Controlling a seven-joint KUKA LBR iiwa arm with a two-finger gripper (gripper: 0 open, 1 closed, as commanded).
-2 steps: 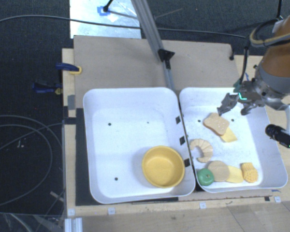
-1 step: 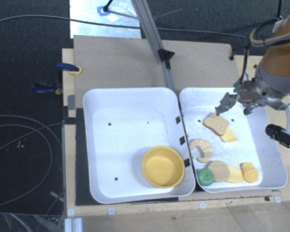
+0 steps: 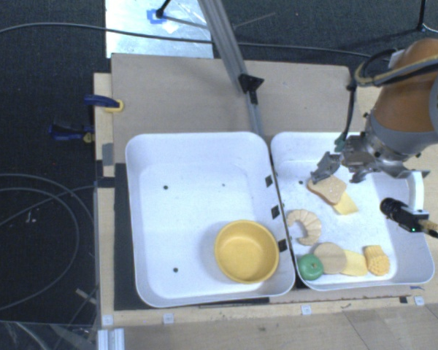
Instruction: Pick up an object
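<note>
Two shallow white bins sit side by side on the bench [image 3: 175, 93], their inner rims touching along a slanted seam. The left bin [image 3: 168, 159] has wide bare floor across its upper and left parts; a yellow bowl [image 3: 246, 250] stands upright near its lower right corner, close to the seam. The right bin [image 3: 296, 148] is more crowded along its lower edge: a curled croissant-shaped piece [image 3: 305, 226] lies beside the seam, a green ball [image 3: 310, 267] sits below it at the bottom rim, and next to that rest a tan rounded piece [image 3: 332, 256] and a small orange waffle-textured piece [image 3: 377, 259]. The upper left part of this bin stays bare. A tan bread slice [image 3: 328, 189] lies flat in the middle, with a pale yellow wedge [image 3: 345, 206] touching its lower right edge. The gripper [image 3: 327, 168] hangs at the slice's upper edge; whether its fingers are spread or closed cannot be told. The grey arm [image 3: 405, 115] enters from the right.
</note>
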